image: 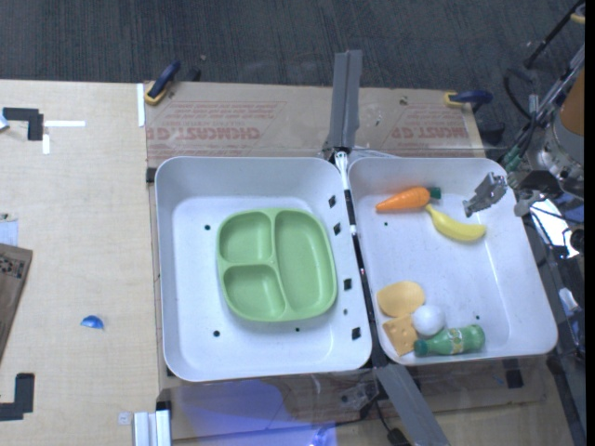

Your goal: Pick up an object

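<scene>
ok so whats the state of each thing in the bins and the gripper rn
plate: flat, right way up, in the left bin
carrot: lying at the far side of the right bin
banana: lying just beside the carrot
bottle: on its side, near edge of right bin
white ball: resting against the bottle
gripper: above the right bin's far right corner, holding nothing I can see

A: Arm (569,119) position?
B: Enters at right edge, wrist angled down and left.
A: Gripper (483,196)?
B: Hangs at upper right, tip pointing left, nothing seen between fingers.
</scene>
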